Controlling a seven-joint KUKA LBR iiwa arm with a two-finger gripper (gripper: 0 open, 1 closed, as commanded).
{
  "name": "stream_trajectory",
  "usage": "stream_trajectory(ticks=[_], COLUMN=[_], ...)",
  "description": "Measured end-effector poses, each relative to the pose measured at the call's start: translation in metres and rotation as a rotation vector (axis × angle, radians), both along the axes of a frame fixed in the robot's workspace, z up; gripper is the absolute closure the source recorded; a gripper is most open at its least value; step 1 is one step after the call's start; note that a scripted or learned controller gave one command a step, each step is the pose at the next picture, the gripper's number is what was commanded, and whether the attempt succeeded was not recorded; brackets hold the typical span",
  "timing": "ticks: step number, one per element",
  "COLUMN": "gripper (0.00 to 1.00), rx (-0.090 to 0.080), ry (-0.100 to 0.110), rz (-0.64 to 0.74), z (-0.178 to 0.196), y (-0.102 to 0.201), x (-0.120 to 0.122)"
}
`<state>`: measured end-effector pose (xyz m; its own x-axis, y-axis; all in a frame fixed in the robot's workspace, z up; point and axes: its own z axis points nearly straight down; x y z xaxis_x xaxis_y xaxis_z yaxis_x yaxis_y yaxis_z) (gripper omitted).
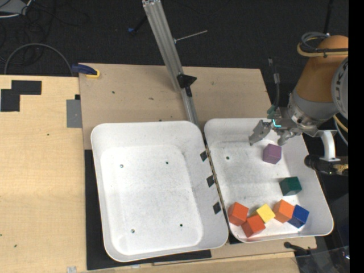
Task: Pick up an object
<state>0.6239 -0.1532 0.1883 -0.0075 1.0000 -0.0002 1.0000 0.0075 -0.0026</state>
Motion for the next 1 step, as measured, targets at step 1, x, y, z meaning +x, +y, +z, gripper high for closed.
stream_trajectory(ticks=[1], gripper=[0.0], rx=[0.0], ry=[0.0], rz=[0.002], z=[0.0], y=[0.0004], x=[0.0001])
